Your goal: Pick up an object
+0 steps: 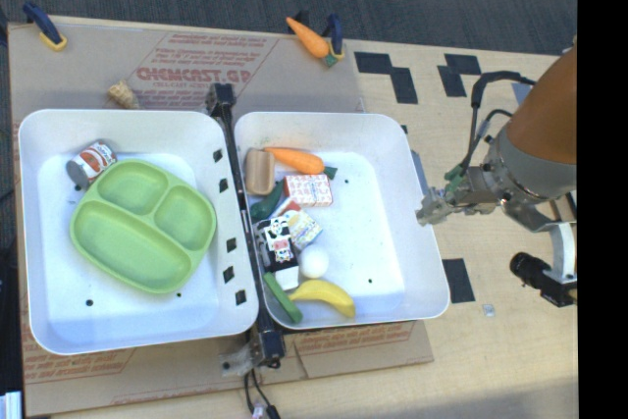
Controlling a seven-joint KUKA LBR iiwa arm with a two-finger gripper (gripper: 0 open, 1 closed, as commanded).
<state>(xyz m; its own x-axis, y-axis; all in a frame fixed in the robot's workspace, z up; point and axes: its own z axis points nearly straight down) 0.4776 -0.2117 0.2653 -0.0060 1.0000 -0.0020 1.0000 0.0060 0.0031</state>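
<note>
The end effector (432, 211) was seen just outside the right bin's right rim (424, 211), over the worktop (471, 93); whether it was spread could not be told. A banana (324, 295), white egg (314, 262), carrot (294, 159) and small cartons were crowded at that bin's left wall. A green divided plate (144, 225) was seen in the left bin.

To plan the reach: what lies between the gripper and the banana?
In the camera view, bare white bin floor and the right bin's rim lie between the gripper and the banana.
</note>
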